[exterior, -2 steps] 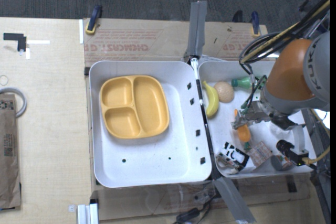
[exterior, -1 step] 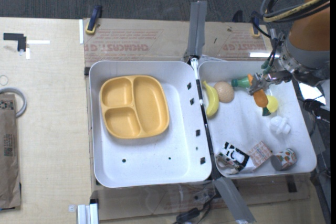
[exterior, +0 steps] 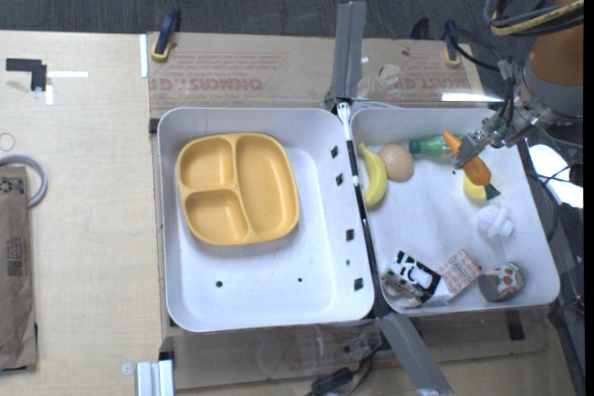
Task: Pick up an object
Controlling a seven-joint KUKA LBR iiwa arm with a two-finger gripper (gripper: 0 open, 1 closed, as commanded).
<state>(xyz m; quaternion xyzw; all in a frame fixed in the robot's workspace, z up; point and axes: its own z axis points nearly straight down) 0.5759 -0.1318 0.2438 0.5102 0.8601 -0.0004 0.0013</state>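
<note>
Pale wood surface (exterior: 83, 199) carries two white bins side by side. Left bin (exterior: 260, 292) holds a yellow divided plate (exterior: 238, 188). Right bin (exterior: 445, 227) holds a banana (exterior: 373, 173), a tan ball (exterior: 397, 161), a green bottle (exterior: 429, 145), a carrot (exterior: 475, 169), a lemon (exterior: 475, 189) and some small packets. At the bin's far right corner, the end effector (exterior: 483, 142) hangs just above the carrot; whether it is apart or together I cannot tell, as it is perhaps too small and blurred.

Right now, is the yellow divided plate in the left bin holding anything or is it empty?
Empty. The yellow divided plate lies flat in the left bin, and all three of its compartments show bare yellow with nothing in them.
</note>
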